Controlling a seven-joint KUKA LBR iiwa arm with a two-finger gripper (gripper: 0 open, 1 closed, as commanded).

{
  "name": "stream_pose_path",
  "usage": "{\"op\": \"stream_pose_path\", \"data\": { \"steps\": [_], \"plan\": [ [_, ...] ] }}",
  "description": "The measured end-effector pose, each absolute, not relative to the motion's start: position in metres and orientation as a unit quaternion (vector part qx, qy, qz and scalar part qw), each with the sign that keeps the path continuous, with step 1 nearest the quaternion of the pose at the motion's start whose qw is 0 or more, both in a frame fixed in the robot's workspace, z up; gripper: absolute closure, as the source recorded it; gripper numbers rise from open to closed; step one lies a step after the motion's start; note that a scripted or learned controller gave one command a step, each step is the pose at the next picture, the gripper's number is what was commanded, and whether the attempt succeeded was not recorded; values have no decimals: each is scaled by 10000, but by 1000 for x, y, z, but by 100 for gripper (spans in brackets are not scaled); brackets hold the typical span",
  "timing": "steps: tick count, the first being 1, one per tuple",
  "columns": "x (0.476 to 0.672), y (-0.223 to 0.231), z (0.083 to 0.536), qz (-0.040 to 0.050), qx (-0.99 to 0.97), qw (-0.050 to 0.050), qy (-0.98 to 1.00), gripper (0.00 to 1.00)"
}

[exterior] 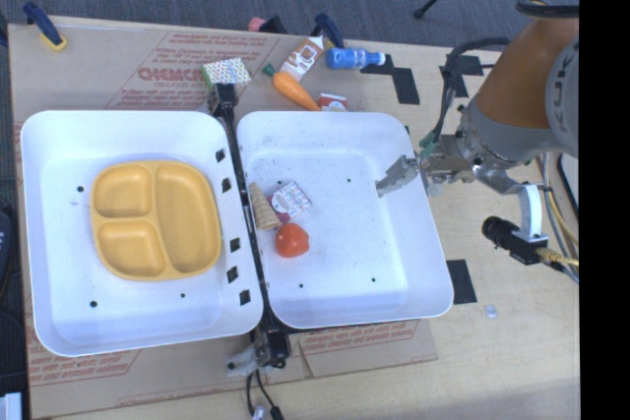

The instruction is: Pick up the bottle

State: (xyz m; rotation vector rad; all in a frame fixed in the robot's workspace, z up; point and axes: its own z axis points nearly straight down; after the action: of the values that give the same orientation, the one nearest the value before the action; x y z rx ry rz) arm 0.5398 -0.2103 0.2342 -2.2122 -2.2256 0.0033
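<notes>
left bin (39, 211): yellow tray (156, 218) | right bin (413, 241): tomato (291, 240), packet (290, 200) | gripper (397, 176): unclear

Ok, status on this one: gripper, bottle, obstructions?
Gripper at right bin's right rim, holding nothing. Bottle lies on bench behind bins, untouched. Carrot and a packet lie near it.

A divided plate (156, 217) lies in the left bin (39, 310).

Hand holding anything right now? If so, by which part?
Nothing is held. The hand sits over the right white bin's right rim, apart from the red tomato-like toy and the blue plastic bottle outside the bins.
</notes>
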Motion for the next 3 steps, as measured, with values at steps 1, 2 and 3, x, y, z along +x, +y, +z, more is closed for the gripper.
{"op": "stream_pose_path", "data": {
  "steps": [1, 2, 3],
  "plan": [
    [540, -210, 244, 13, -7032, 28, -7110, 100],
    [482, -210, 148, 13, -8553, 28, -5182, 100],
    [476, -153, 202, 8, -8512, 22, -5249, 100]
  ]
}}
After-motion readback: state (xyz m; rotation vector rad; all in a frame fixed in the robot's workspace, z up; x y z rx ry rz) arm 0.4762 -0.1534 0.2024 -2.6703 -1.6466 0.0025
